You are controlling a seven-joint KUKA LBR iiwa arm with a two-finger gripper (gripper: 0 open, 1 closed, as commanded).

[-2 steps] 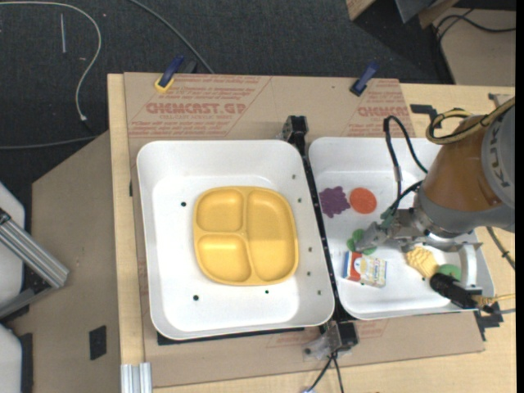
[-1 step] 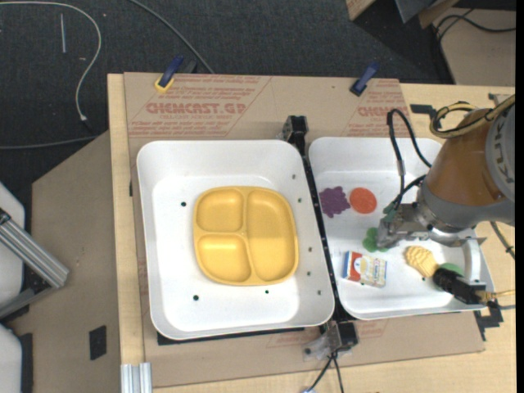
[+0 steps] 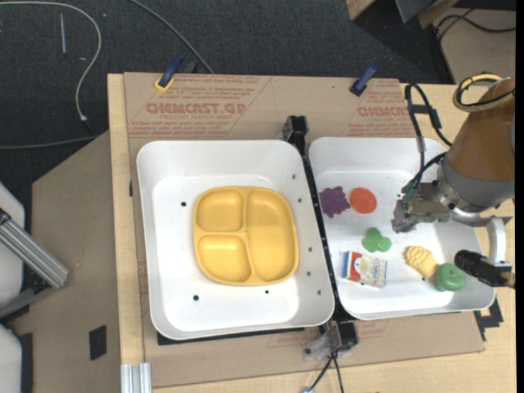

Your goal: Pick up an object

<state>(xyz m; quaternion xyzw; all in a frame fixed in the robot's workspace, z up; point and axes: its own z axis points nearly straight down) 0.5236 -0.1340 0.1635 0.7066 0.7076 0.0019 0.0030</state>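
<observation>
The jaws cannot be made out from this slanted overhead angle; whether they stand apart or closed, and whether anything sits between them, I cannot tell. The gripper (image 3: pixel 412 212) hangs over the right bin (image 3: pixel 354 299), near its middle-right.

6 small items lie in that bin. Just below the gripper is a yellow ridged piece (image 3: pixel 422 259), and to its lower left a green toy (image 3: pixel 376 240). An orange round piece (image 3: pixel 363 201) sits near on the left, with a purple grape cluster (image 3: pixel 333 201) beyond it. A small printed box (image 3: pixel 364 268) and a green ball (image 3: pixel 449 277) lie toward the near wall.

The risk, as I judge it, is a descent onto bare floor between the orange piece, green toy and yellow piece, closing on nothing. The left bin (image 3: pixel 164 293) holds a yellow divided plate (image 3: pixel 246 235), well apart.
</observation>
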